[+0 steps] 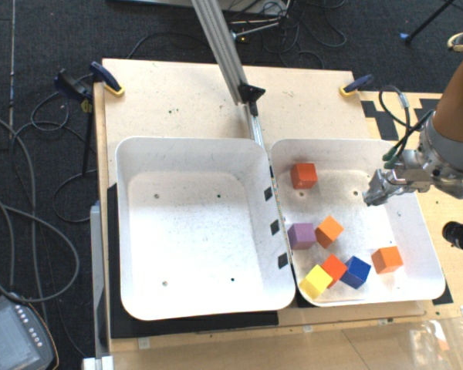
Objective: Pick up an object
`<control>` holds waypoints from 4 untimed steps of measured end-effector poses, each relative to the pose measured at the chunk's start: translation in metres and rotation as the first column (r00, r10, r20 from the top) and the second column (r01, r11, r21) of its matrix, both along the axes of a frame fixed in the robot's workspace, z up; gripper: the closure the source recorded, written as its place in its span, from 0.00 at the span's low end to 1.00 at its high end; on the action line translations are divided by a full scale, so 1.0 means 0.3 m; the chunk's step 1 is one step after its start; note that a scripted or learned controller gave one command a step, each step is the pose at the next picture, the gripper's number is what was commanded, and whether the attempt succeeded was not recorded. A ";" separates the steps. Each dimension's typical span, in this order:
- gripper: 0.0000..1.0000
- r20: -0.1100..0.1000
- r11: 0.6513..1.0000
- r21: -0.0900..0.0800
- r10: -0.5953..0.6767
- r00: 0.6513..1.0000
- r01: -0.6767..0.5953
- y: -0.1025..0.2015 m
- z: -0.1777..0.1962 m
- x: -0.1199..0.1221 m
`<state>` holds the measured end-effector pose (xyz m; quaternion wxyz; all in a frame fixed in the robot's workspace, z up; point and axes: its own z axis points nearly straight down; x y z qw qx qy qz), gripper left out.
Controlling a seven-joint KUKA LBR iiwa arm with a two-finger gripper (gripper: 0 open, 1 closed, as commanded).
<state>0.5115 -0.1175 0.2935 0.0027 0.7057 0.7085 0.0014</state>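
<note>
A dark carpet strewn with black cables (31,168) surrounds a pale speckled bench (185,99) with yellow-tipped clamps at its far corners, and on it sit 2 shallow white bins, the left bin (193,222) beside the right bin (417,284). In the right bin lie 7 small cubes: a red cube (303,175) apart near the far wall, then a purple cube (301,236), orange cube (329,230), yellow cube (316,281), red-orange cube (334,267), blue cube (356,271) and another orange cube (386,259) clustered nearer. At right the gripper (373,196) hangs over bare bin floor, grasping nothing, its fingertips close together.
</note>
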 end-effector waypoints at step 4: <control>1.00 -0.002 1.000 0.002 0.003 1.000 -0.003 0.564 -0.135 0.415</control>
